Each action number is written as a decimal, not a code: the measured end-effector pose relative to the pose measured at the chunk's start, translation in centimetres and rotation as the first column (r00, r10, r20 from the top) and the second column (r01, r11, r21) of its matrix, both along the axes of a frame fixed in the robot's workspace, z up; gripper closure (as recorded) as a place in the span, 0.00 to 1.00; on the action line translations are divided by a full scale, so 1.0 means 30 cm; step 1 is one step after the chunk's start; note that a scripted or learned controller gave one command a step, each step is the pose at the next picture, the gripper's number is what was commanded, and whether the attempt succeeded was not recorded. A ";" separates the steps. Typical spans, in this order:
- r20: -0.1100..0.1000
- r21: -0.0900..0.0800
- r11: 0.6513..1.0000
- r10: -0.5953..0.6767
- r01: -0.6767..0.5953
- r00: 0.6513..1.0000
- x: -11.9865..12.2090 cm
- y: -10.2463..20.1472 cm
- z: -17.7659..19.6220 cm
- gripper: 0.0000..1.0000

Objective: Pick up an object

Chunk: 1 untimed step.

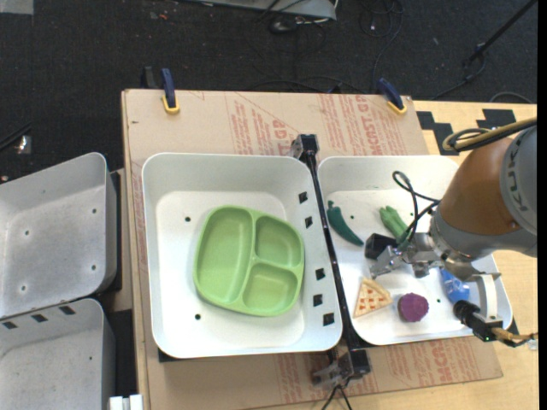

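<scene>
While the gripper (pixel 385 259) is poised low in the right bin (pixel 359 173), finger state indiscernible, a triangular pizza-slice toy (pixel 371 298), tan with red dots, is seen just below it.

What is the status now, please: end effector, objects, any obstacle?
End effector low in right bin, over pizza slice toy. Nothing seen held. Purple ball, dark green pepper lie close by. Green divided plate in left bin.
</scene>
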<state>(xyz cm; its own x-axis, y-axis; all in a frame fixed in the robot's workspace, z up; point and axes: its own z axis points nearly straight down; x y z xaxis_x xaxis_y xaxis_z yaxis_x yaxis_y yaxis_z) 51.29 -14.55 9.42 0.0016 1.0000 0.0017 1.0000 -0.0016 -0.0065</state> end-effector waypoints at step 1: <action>0.005 -0.001 1.000 0.000 0.000 1.000 -0.001 0.001 -0.007 0.00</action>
